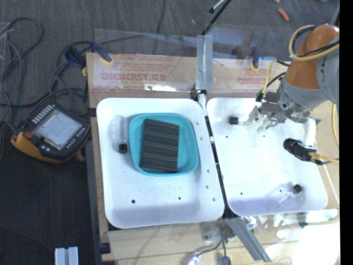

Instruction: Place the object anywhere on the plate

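Dark carpet (44, 203) surrounded the bench, and a grey and orange handheld control pendant (52, 130) lay on it at far left, amid loose cables.

On the bench, the left shallow white bin (160, 211) held a small clear plastic vial with a black cap (117, 132) close to its left wall, just beside the left edge of the square turquoise plate (190, 154). The dark grey ribbed rectangular block (160, 145) lay flat on that plate, within the raised rim and slightly tilted, and it covered most of the plate's floor. Bare white bin floor stretched across the front of this bin and in a narrower strip behind the plate.

Across the ridge where the two bins met, the right shallow white bin (259, 175) held a small black piece (234, 120) near its back left corner. The gripper (265, 120) hung just to the right of that piece and apart from it, over bare floor close to the back wall. From this slant I could not tell whether its jaws were spread or pressed together. The grey arm with its orange band (311, 59) came in over the back right corner. The middle of this bin was open floor. A second clear tube with a black cap (290, 192) lay near the front right rim.
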`<action>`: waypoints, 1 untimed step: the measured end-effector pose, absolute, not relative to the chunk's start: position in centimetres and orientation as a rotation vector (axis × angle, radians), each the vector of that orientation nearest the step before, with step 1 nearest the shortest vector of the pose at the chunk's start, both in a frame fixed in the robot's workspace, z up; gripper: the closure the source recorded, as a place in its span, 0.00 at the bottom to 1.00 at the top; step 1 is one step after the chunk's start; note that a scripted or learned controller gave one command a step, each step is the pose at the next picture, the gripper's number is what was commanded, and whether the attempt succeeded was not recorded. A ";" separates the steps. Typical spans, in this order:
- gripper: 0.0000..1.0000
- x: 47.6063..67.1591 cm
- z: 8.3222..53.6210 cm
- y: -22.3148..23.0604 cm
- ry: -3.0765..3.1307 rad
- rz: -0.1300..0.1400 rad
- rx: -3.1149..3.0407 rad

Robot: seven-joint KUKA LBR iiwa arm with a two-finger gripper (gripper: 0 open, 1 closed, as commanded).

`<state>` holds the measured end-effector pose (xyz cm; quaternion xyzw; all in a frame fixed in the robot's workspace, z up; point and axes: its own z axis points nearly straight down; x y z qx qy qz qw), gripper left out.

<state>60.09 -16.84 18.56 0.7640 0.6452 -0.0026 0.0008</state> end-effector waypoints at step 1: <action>0.00 60.1 18.6 -16.8 2.026 -0.008 2.399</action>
